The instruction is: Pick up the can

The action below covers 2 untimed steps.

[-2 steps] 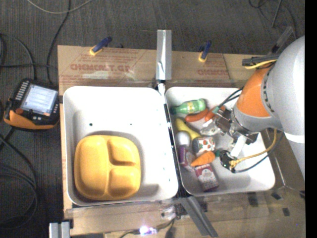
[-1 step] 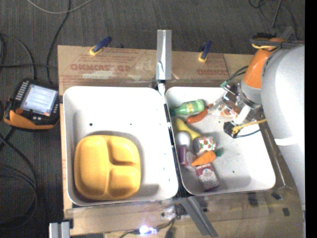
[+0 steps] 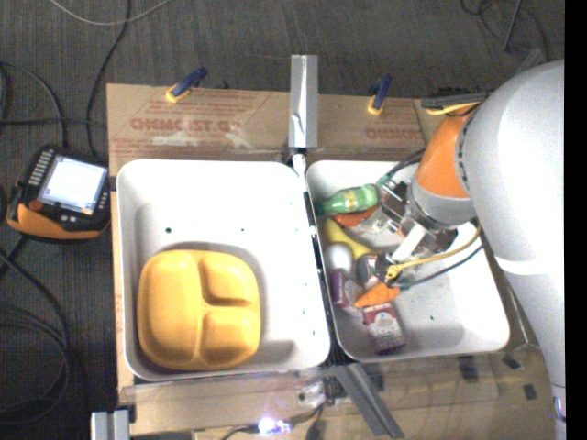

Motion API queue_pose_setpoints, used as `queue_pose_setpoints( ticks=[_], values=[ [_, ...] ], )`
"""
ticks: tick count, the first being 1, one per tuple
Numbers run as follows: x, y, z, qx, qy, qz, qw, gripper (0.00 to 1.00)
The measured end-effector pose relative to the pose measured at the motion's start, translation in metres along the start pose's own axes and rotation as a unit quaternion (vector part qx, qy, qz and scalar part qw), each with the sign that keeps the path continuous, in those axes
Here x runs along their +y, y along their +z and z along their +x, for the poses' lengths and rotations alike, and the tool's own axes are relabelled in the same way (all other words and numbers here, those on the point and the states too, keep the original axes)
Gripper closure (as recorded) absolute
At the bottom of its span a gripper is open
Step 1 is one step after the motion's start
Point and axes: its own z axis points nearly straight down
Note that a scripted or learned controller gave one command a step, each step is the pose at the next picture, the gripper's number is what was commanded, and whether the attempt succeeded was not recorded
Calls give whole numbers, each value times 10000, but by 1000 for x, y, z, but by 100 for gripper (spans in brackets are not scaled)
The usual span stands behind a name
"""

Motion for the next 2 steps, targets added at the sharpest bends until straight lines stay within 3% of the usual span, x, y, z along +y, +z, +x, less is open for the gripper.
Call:
queue_pose_setpoints(
  ticks=[1,2],
  values=[
    [1,-8,-1,-15,-4,0,10000,100],
    [9,-161,71,-47,280,21,9996,100]
  ],
)
